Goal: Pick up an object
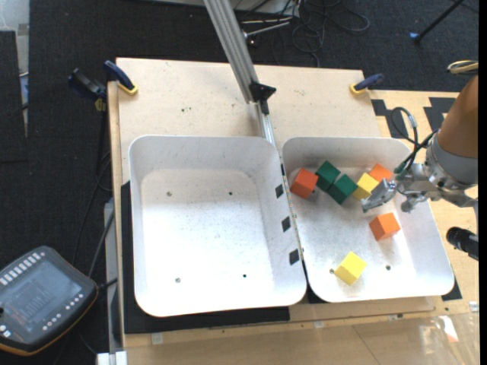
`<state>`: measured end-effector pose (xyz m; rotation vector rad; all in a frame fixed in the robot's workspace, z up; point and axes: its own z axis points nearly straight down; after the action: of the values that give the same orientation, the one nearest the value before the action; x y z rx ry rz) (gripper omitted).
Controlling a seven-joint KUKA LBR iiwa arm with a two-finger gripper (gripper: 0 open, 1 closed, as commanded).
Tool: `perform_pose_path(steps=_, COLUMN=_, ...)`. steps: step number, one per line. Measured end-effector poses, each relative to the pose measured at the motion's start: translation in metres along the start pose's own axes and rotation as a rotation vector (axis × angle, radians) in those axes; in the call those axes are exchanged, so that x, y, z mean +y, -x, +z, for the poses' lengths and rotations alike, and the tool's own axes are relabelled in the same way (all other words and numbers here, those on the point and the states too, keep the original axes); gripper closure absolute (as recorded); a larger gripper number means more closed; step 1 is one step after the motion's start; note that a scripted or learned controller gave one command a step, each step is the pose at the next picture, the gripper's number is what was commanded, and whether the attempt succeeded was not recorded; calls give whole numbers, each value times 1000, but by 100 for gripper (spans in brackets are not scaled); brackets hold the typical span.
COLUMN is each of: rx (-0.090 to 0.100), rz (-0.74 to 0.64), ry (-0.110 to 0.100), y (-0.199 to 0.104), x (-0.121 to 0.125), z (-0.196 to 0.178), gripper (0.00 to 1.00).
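My gripper (393, 201) hangs low over the right bin (426, 276), near its right wall, and it is open with nothing between its fingers. One finger (376, 198) lies close beside a yellow cube (367, 184). An orange cube (385, 225) sits just below the gripper on the bin floor. Behind the gripper another orange cube (380, 174) shows in part. Two green cubes (329, 174) (343, 188) touch each other to the left, and a third orange cube (304, 182) lies near the divider. A second yellow cube (351, 268) rests alone near the front.
The left bin (152, 204) stands beside the right one. A slanted metal pole (232, 40) comes down to the bins' shared rear edge. Clamps (120, 78) (367, 83) hold the board's rear corners. A teach pendant (38, 299) lies at the lower left.
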<state>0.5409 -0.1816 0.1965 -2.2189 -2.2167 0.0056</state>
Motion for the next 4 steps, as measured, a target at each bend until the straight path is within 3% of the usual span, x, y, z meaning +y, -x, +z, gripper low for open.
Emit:
perform_pose_path(steps=2, rx=-8, rz=1, ry=19, y=-4, x=-3, z=72, gripper=0)
perform_pose_path(steps=3, rx=-9, rz=0, ry=22, y=-4, x=-3, z=63, gripper=100)
perform_pose_path(steps=4, rx=-4, rz=-2, ry=12, y=6, x=0, z=14, gripper=100)
